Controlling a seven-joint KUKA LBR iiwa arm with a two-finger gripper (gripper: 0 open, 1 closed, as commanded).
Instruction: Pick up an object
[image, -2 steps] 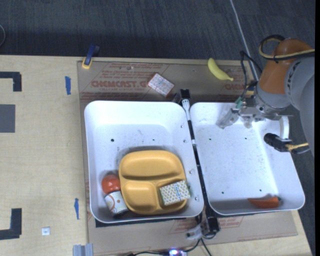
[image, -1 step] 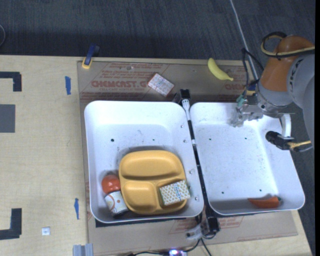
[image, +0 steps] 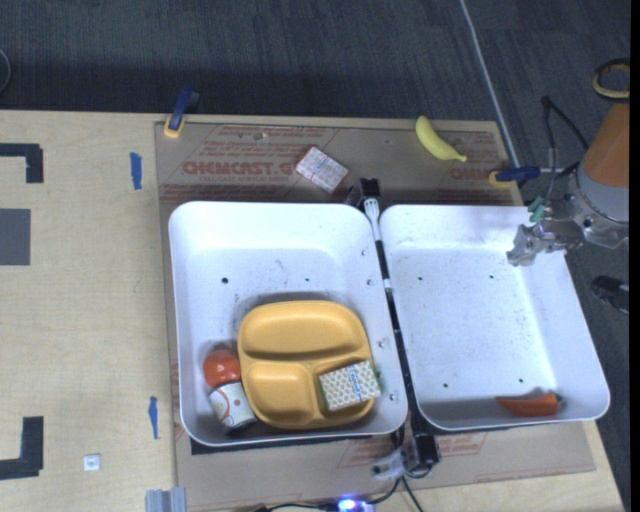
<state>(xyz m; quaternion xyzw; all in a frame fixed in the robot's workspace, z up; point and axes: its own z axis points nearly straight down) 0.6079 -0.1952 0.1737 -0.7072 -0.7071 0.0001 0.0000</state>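
Dark carpet behind, pale wood bench (image: 80, 330) with a brown board under two white bins. Left bin (image: 200, 235): yellow divided tray (image: 290, 345) fills the near half, a patterned sponge block (image: 349, 386) sits in its near-right compartment, and an orange-and-white cup-like item (image: 225, 385) is wedged between tray and near-left corner. Right bin (image: 590, 385): one flat orange piece (image: 527, 404) against the near wall by the near-right corner. On the board past the bins: a banana (image: 438, 140) and a small patterned packet (image: 320, 168).

Gripper (image: 526, 245) hangs over the right bin's far-right edge, nothing in it; I can't tell how far it's spread, too small and head-on.

My pick is the sponge block: probably light, soft, compressible, grippy. I'd pinch across the short sides from above. The tray looks rigid and too wide for the fingers; rim grab only. The orange piece looks thin and low, tight to the wall, so poor finger clearance.

Hard to read: the orange piece's shape, and the cup item, partly tucked under the tray rim. The arm is cut off at the frame.
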